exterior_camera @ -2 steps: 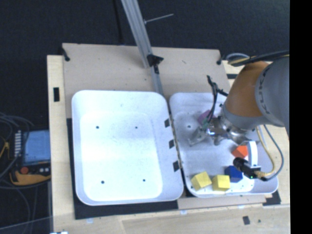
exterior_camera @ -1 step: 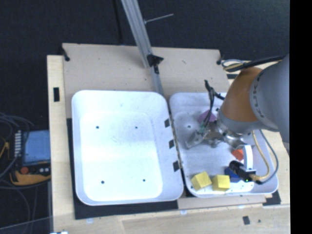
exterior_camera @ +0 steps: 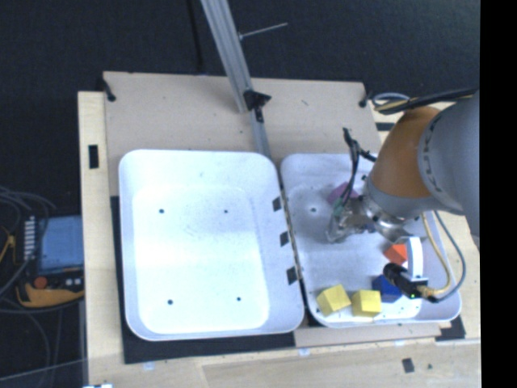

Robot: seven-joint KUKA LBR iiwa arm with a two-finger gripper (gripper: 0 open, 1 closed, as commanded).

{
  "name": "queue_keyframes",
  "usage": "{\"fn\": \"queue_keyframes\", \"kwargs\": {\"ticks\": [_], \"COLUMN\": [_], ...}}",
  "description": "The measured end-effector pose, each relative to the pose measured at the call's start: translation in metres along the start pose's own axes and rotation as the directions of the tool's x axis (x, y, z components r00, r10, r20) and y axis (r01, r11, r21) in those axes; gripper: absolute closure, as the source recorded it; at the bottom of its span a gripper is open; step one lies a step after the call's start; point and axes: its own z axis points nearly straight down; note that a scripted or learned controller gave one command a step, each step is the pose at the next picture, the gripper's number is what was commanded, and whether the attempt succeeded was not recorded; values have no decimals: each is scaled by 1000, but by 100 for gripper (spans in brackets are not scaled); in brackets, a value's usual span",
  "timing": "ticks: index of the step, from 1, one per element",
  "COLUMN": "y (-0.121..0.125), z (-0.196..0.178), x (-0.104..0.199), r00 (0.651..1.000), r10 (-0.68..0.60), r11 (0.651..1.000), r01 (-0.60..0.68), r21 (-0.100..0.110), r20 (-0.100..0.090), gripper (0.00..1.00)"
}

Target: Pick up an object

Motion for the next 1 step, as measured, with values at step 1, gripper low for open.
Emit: {"fn": "queue_keyframes", "kwargs": {"ticks": [1], "y": [3], "z": [-58], "x": [8], "r00": [1000], "r10": [-12], "r11": [1000], "r01": [12], "r21": [-1], "r20": [-1], "gripper": [100]}}
